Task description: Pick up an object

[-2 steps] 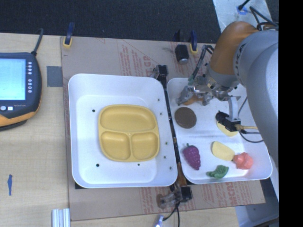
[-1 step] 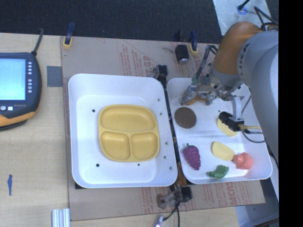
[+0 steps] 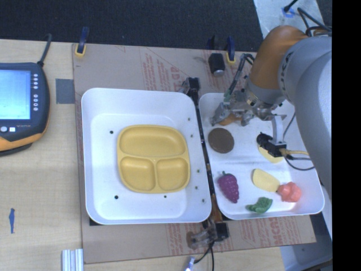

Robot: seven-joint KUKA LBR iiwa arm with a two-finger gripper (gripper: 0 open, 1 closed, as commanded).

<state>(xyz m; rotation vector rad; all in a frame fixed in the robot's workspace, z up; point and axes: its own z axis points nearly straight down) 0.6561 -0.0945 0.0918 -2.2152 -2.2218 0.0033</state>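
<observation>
Right bin (image 3: 316, 208), contents listed outward from its near rim: green piece (image 3: 259, 205) and pink piece (image 3: 289, 192) lying nearest; purple grapes (image 3: 228, 187) and pale yellow piece (image 3: 265, 179) sitting just beyond; brown disc (image 3: 220, 140) resting farther; end effector (image 3: 232, 114) hovering at the far end, jaw state impossible to tell. Left bin (image 3: 96, 151), beside it, is holding a yellow divided tray (image 3: 153, 157).

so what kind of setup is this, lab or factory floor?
Most likely a robotics lab bench. A grey arm reaches over two white bins on taped-down cardboard, toy food such as plastic grapes serves as pick targets, and a control pendant lies beside them.
</observation>
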